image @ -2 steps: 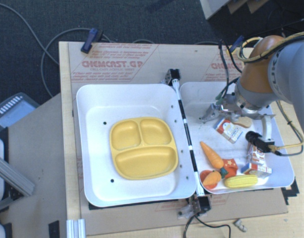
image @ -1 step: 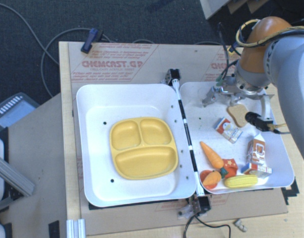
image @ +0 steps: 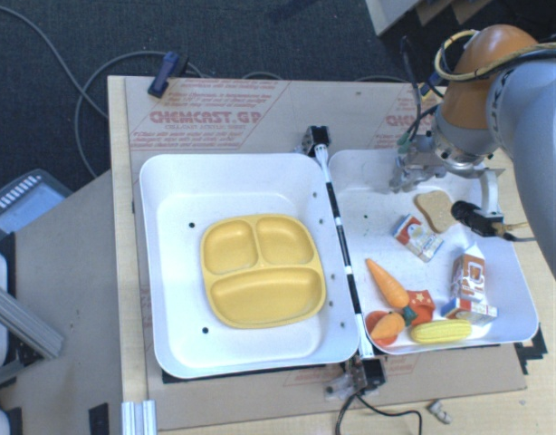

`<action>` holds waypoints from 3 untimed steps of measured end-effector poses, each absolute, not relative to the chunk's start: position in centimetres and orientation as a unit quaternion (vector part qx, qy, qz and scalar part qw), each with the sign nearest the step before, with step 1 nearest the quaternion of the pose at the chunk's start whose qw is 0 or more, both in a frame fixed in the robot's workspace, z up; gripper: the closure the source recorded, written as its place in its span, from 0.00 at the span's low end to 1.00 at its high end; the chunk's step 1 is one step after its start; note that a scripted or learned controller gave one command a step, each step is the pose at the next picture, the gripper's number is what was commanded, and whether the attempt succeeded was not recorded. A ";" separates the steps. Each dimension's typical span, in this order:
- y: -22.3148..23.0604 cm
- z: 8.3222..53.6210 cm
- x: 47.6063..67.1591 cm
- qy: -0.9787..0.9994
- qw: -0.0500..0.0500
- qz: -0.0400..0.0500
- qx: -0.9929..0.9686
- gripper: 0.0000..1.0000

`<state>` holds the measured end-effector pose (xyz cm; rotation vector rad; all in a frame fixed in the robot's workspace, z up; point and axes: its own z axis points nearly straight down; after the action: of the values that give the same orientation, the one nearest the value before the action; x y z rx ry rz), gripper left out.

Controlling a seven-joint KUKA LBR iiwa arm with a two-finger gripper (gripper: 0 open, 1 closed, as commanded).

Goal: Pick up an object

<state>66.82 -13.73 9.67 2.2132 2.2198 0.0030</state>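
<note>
Where the arm (image: 495, 80) overhangs the right bin (image: 522, 288), its jaws (open or closed, I cannot tell) are hidden.

Arm (image: 522, 89) cut off by the right edge past the orange band. Gripper (image: 421, 172) largely masked by the wrist above it, too small and dark to judge. Top edge of the bread slice (image: 433, 208) tucked under the wrist. Red toy (image: 421, 304) partly covered by the carrot (image: 388, 285) and corn cob (image: 442, 332). Print on the small carton (image: 418, 236) and the taller carton (image: 469, 283) too small to read. Grey device (image: 23, 203) cropped at the left edge, its details blurred.
</note>
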 end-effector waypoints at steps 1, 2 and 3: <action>-15.4 15.5 65.0 0.707 0.002 0.001 0.707 1.00; -16.6 15.7 65.1 0.707 0.002 0.000 0.707 1.00; -16.5 11.2 62.8 0.707 -0.001 0.000 0.707 1.00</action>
<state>62.83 -16.55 11.21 2.2229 2.2223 -0.0009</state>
